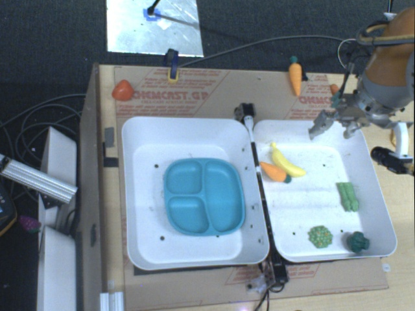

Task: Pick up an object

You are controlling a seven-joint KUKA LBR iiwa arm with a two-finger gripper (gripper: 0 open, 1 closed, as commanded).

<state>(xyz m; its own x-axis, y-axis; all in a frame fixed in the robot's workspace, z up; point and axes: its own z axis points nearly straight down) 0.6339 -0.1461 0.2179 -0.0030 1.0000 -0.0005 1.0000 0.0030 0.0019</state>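
Note:
The right bin (369,173) holds a yellow banana (287,161) and an orange carrot (273,172) near its left wall. A green bean pod (347,196) lies toward its right side. A pale green broccoli piece (320,236) and a dark green piece (357,241) sit along its front. My gripper (334,126) hangs over the far edge of the right bin, open, with nothing between its fingers. It stands well behind and right of the banana.
A blue divided plate (204,196) fills the middle of the left bin (139,173). On the board behind the bins lie another carrot (296,76), an orange-red toy (122,91) and a clamp (172,63). A black clip (246,113) sits between the bins.

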